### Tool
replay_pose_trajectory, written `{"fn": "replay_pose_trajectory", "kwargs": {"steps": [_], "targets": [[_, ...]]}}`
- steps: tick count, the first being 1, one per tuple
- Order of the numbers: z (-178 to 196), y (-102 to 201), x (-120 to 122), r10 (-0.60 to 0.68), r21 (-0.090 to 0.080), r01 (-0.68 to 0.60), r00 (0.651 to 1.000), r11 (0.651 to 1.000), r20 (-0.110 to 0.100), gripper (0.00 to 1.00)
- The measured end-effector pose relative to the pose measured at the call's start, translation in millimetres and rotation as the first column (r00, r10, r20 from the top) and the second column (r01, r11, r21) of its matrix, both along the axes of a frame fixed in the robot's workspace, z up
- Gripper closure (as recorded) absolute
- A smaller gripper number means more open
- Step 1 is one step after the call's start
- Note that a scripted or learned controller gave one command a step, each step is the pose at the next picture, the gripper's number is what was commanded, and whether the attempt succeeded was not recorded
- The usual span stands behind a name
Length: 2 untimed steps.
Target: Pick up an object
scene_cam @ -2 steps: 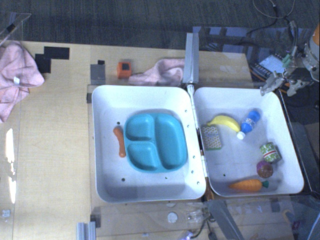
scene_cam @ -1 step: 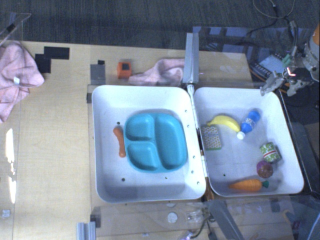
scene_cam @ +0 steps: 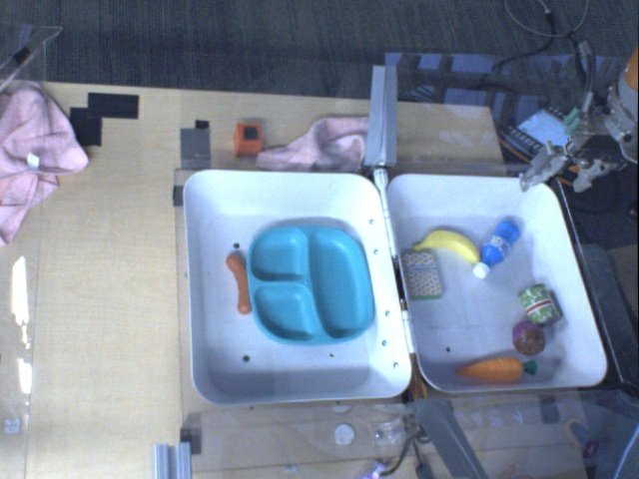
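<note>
Gripper (scene_cam: 544, 168) over right bin's (scene_cam: 569, 230) far corner; banana (scene_cam: 449, 243) lying crosswise.

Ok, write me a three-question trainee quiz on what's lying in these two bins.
1. True or false: the blue divided tray lies in the right bin.
2. What lies just left of the tray? A) banana B) orange sausage-shaped toy C) bottle
3. Fill in: the carrot lies along the right bin's ____ wall.

Key: 1 false, it lies in the left bin. 2 B, the toy; the banana and bottle are in the right bin. 3 near.
</note>
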<state>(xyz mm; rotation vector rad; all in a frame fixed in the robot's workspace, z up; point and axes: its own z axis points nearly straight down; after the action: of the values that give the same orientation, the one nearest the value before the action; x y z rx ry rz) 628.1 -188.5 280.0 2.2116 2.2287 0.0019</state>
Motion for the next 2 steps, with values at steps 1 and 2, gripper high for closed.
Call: {"fn": "replay_pose_trajectory", "kwargs": {"steps": [1, 2], "targets": [[9, 1, 3, 0.008, -0.001, -0.008, 1.0, 1.0, 0.003, 1.0], [88, 18, -78, 0.859, -0.011, -0.859, 0.511, 0.511, 0.003, 1.0]]}}
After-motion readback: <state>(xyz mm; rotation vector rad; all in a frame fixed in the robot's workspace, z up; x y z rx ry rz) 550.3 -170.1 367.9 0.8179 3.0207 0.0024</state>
